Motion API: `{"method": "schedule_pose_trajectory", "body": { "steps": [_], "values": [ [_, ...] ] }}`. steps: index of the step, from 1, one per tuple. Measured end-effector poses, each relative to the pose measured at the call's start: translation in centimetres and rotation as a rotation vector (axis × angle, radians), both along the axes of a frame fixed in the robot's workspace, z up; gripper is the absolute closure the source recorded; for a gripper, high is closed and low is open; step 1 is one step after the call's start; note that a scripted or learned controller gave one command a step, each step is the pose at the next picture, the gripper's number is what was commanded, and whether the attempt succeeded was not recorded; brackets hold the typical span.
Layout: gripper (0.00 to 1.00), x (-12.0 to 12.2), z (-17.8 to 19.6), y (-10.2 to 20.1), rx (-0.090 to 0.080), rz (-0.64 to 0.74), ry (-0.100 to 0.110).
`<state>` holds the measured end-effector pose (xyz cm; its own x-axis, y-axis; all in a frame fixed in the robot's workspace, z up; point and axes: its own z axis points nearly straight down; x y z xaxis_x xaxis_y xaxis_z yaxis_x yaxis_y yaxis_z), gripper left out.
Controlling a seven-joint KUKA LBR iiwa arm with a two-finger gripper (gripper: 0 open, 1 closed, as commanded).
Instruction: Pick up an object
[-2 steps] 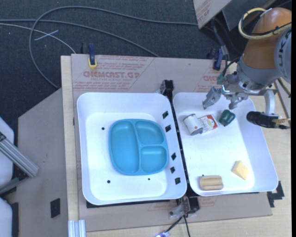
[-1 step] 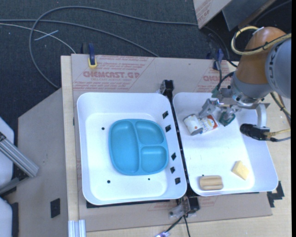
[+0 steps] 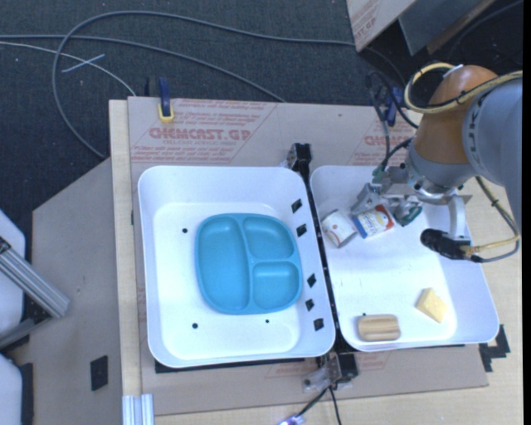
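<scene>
Nearest the camera, a tan block (image 3: 377,328) and yellow wedge (image 3: 431,305) lie in the right bin (image 3: 398,270). The pincer (image 3: 383,207) sits low over a small carton (image 3: 371,222); grip state cannot be determined. A white cup (image 3: 336,229) lies beside it. The left bin (image 3: 166,249) holds a blue divided plate (image 3: 248,263).

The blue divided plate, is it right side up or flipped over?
Right side up: the blue divided plate lies flat in the left bin, its three hollow compartments facing upward.

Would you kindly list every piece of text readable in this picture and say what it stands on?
"CHEMCAST GP", red print, on the brown protective sheet covering the bench board.
Smaller red lines around it: too blurred to read.
Red print on the cardboard box at the top: unreadable.
Label on the small blue, white and red packet: unreadable.
</scene>
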<state>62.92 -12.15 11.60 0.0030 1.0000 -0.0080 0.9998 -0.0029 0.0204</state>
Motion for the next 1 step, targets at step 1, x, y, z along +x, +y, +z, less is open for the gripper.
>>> {"method": "schedule_pose_trajectory", "body": {
  "steps": [1],
  "values": [
    [1.00, -0.40, 0.18, 0.40, 0.008, 0.002, 0.017]
  ]
}}
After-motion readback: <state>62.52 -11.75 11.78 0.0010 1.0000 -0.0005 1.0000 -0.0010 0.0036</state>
